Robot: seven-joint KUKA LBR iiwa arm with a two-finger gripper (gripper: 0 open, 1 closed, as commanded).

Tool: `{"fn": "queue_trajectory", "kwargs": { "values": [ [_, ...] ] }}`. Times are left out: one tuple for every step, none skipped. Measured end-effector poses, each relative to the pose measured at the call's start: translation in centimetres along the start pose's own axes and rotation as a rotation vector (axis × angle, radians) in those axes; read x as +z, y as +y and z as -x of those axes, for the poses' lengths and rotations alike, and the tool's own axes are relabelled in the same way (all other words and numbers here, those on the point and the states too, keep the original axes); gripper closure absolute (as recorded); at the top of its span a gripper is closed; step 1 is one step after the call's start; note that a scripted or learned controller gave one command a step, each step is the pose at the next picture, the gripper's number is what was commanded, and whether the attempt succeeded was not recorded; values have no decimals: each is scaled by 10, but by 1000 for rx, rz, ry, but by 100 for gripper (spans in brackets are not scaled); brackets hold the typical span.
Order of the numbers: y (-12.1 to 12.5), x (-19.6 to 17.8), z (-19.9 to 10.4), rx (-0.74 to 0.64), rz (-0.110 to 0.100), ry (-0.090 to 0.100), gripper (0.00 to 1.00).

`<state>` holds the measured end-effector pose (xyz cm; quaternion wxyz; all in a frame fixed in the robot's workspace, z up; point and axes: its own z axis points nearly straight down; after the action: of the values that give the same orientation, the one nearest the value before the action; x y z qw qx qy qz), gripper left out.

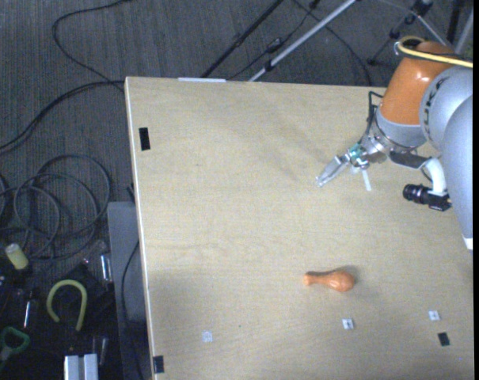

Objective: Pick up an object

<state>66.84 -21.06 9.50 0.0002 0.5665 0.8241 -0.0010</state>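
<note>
Camera view: a fixed look down at a slant on a pale wooden bench top, with dark carpet and loose cables to its left.
Arm: the grey arm with the orange band reaches in from the right edge and hangs over the upper right part of the bench.
Gripper: the two-finger gripper points down and to the left; its fingers stand apart, one long translucent finger running out to the left and a shorter one angled down, with nothing between them.
Task's thing: a small orange pear-shaped object, bulbous at one end and narrow at the other, lies flat on the bench.
Where it lies: below the fingertips in this view, towards the near edge of the bench, almost straight under them and well apart from them.
Long axis: roughly left to right across the view, the narrow neck to the left and the fat end to the right.
Judgement: the pick has not begun; the coming move would have to carry the open fingers down the view and lower them across the object's short width.
Small marks: a few dark and pale tags lie on the bench beyond the object, farther from the fingers.
</note>
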Motion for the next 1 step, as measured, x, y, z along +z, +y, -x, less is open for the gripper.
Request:
{"fn": "queue_trajectory", "kwargs": {
  "values": [
    [18, 11, -46, -97, 0, 1, 0]
  ]
}}
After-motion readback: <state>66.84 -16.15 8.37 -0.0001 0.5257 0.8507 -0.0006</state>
